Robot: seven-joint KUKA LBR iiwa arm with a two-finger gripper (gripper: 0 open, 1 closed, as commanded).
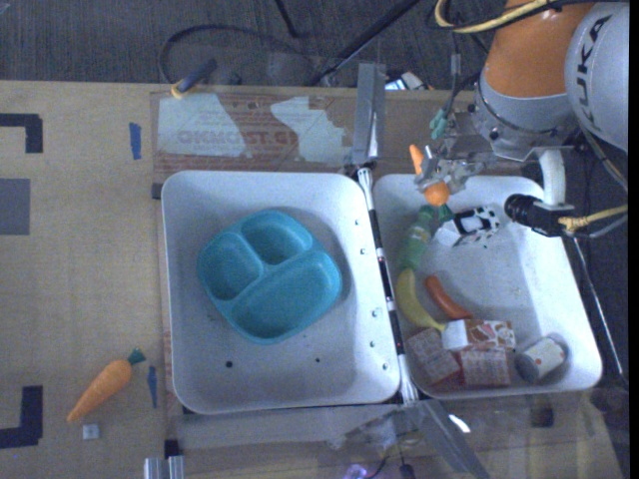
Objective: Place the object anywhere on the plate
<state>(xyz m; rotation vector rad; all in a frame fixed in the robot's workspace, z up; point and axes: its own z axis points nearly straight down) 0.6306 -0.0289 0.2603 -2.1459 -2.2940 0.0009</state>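
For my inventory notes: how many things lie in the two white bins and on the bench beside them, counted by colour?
Blue: 1, the plate
Orange: 3, the carrot on the bench, a small piece under the claw, a sausage shape
Yellow: 1, the banana
Green: 1, a bottle
Black and white: 1, a cow toy
Red and white: 1, a box cluster
Grey: 1, a can
Total: 9

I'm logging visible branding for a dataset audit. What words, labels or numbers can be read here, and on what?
"KUKA", partly cut off, on the arm.
Reddish lettering on the torn sheet behind the left bin: too blurred to read.
Print on the small cartons in the right bin: too small to read.
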